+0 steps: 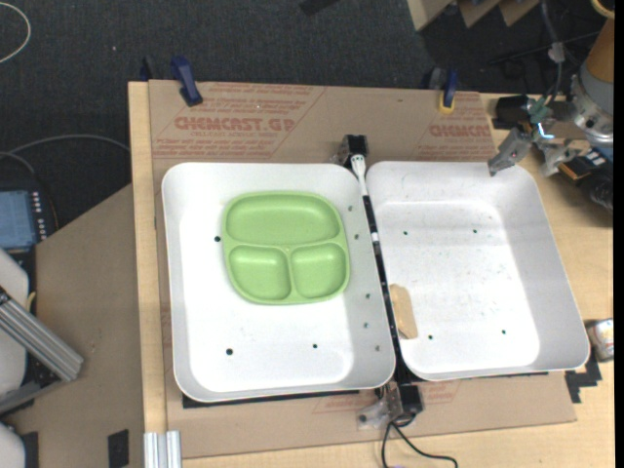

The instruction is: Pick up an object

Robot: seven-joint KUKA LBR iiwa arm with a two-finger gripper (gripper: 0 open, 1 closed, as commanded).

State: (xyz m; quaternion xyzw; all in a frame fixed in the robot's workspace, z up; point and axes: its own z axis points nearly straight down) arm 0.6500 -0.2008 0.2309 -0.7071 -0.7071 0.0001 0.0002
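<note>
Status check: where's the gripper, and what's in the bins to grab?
Gripper at right bin's far right corner, nothing between its fingers. Green divided plate flat in left bin. Small tan wooden piece at right bin's left edge. Path unobstructed.

Two white bins sit side by side on a cardboard sheet (292,110). In the left bin (195,349) a green divided plate (287,247) lies toward the upper middle, flat, its three sections facing up. The right bin (526,291) holds a small tan wooden piece (404,312) against its left wall, low down. The gripper (509,154) hangs at the upper right, over the right bin's top corner, with nothing visibly in it.
</note>
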